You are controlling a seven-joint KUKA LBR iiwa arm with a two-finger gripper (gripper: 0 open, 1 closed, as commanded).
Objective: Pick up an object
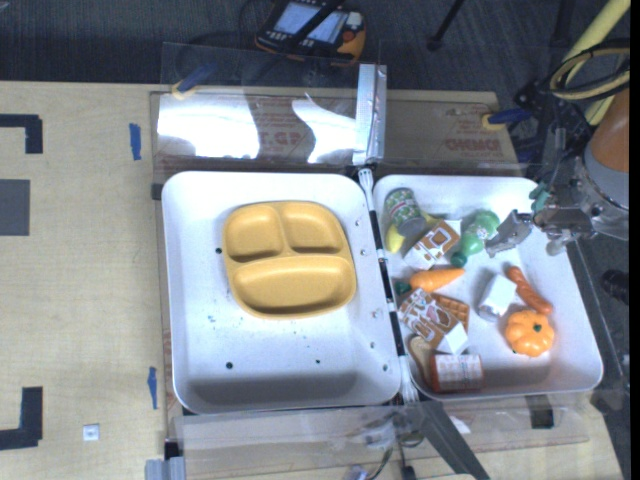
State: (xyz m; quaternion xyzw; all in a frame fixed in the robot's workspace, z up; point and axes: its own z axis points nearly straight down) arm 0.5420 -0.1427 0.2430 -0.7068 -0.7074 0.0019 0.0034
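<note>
The right bin (585, 363) holds several toy foods. Among them are a green can (400, 206), a brown and white carton (436, 243), a green round piece (480, 225), a carrot (437, 279), a white block (495, 295), a small orange stick (527, 290), an orange pumpkin (530, 333), brown patterned packs (435, 315) and a red-labelled jar (458, 371). My gripper (532, 238) hangs over the bin's upper right part, just right of the green piece and above the white block. It stands open with nothing between its fingers.
The left bin (200, 348) carries a yellow divided plate (289, 258). A clear panel with a metal strip (368, 113) stands behind the bins. The arm and its cables (600, 158) fill the right side beyond the bin's rim.
</note>
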